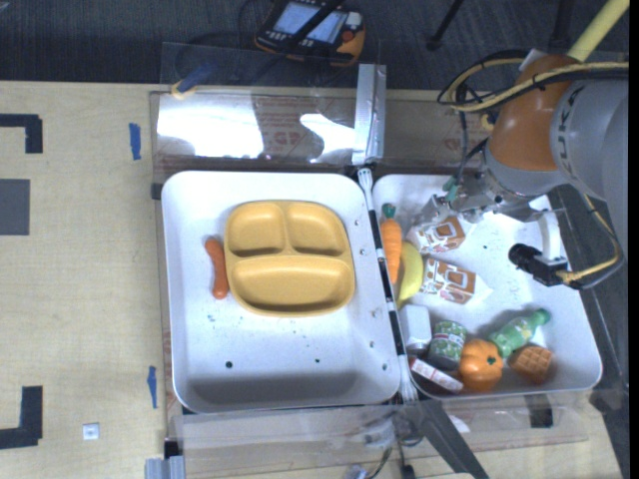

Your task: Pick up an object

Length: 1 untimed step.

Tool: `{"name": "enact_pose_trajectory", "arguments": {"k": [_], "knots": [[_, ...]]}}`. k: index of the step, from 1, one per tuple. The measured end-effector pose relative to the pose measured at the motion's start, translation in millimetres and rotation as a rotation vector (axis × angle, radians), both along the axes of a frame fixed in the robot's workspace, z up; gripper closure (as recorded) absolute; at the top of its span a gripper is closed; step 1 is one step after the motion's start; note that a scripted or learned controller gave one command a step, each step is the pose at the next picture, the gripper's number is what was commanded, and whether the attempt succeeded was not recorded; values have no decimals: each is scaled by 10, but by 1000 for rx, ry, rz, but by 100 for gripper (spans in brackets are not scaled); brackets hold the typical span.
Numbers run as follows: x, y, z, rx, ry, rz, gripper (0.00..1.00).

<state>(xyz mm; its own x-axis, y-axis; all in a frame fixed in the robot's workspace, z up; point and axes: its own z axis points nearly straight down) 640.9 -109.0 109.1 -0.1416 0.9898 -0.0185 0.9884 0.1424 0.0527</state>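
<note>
The robot's grey metal arm (599, 133) is a thick, rounded cylinder with a smooth, slightly glossy shell. Just above the claw (461, 194) sits a broad orange band (524, 128), domed and shiny, catching a pale highlight. Thin yellow and black cables (489, 80) loop in arcs over the orange band, farther from the claw. The claw itself is a small, dark metallic cluster below the band, its detail too fine to make out.
</note>
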Motion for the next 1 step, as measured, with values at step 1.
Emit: {"name": "enact_pose_trajectory", "arguments": {"k": [1], "knots": [[-352,-21,-2,12,-4,-137,0]]}}
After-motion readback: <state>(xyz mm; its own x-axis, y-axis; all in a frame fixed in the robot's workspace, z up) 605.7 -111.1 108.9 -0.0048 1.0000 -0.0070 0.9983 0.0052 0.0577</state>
